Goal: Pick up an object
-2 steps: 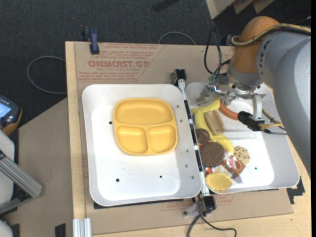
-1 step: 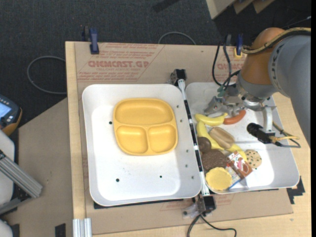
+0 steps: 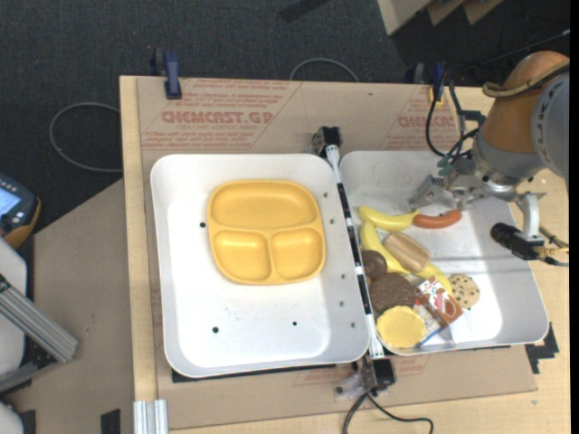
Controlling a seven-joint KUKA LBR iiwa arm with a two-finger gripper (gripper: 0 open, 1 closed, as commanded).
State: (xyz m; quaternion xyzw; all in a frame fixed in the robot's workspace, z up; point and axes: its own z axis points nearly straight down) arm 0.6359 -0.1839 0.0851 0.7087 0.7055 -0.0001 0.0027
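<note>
- at the far left of your bench sits the left bin, and in its far half lies a yellow divided plate, one wide compartment on the far side and two smaller ones on the near side; nothing lies on it.
- moving right, across the divider between the bins, the right bin holds all the pickable items, crowded against its left wall: a banana farthest, a tan bread roll just near of it, a dark brown round piece below that, and a yellow disc at the near edge, with a small red-and-white packet and a cookie just to their right.
- next right, a red sausage lies apart from the pile in the far half of the right bin, its left end just beside the banana's right tip. its long axis runs left to right, with a slight bend.
- the gripper hangs directly over that sausage, only a touch to the far side of it, so this is the item nearest the tool; the rest of the pile lies to the near left of it.
- you cannot tell from this angle how the jaws stand, nor whether they straddle the sausage across its short width, which is what a clean grasp would need.
- furthest right, the arm's orange band and grey wrist lean in over the bin's far right corner.
</note>
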